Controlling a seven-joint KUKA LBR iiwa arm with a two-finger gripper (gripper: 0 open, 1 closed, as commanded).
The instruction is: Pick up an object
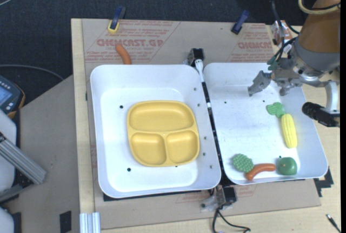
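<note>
Grey metal two-finger gripper (272, 81) is hanging with fingers spread and grasping nothing over the right white bin's (238, 118) far edge, risking a miss since the yellow plastic corn cob (289, 130) is lying near its right edge.

Divided plate (162, 132) in left bin (102, 118); corn (289, 130) (with other food) in right bin (232, 113)

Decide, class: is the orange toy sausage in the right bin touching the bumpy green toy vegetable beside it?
Touching. In the camera view, the orange toy sausage has its left end against the bumpy green toy vegetable, with no white bin floor showing between them.
</note>
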